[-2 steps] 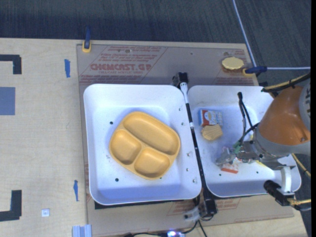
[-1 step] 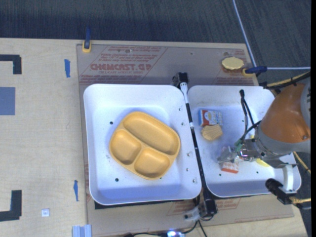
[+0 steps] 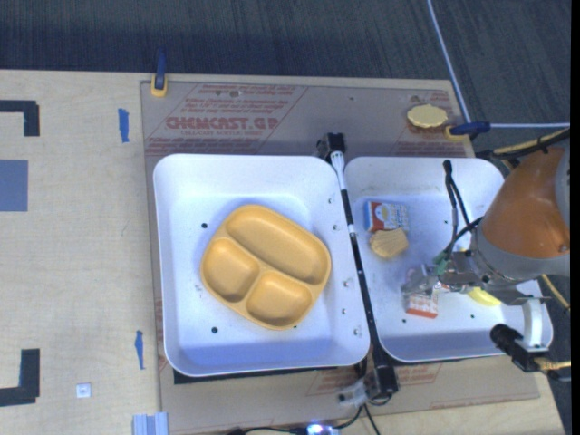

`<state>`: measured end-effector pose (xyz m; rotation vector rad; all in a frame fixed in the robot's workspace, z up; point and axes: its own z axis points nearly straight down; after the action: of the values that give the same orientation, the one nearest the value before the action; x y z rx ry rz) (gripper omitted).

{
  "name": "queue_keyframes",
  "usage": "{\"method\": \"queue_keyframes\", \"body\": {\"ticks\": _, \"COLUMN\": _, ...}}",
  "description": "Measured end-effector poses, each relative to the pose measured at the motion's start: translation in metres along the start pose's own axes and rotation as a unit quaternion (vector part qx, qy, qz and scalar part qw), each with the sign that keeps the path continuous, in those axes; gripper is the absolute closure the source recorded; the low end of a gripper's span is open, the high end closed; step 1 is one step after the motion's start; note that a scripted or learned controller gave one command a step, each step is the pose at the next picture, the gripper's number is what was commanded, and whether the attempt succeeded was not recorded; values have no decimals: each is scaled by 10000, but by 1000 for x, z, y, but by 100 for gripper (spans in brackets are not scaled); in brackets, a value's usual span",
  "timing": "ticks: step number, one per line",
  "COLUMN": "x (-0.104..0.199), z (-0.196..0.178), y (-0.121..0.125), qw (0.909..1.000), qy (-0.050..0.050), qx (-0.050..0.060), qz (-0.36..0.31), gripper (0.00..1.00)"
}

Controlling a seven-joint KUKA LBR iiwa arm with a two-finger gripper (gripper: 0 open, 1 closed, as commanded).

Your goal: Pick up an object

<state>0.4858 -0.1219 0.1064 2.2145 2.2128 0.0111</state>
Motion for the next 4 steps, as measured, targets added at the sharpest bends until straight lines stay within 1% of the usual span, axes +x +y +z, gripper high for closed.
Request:
{"method": "queue_keyframes", "body": {"ticks": 1, "x": 0, "z": -10, "y": 1, "qw": 10000, "qy": -7, "qx": -20, "qz": -1, "gripper": 100}}
{"method": "queue_keyframes", "body": {"ticks": 2, "x": 93, "z": -79, "y": -5, "qw": 10000, "qy": 17, "qx": 53, "qz": -15, "gripper": 100}}
{"method": "queue_keyframes", "body": {"ticks": 4, "x": 93, "z": -99, "y": -1, "qw": 10000, "qy": 9, "qx": 4, "qz": -20, "gripper": 100}}
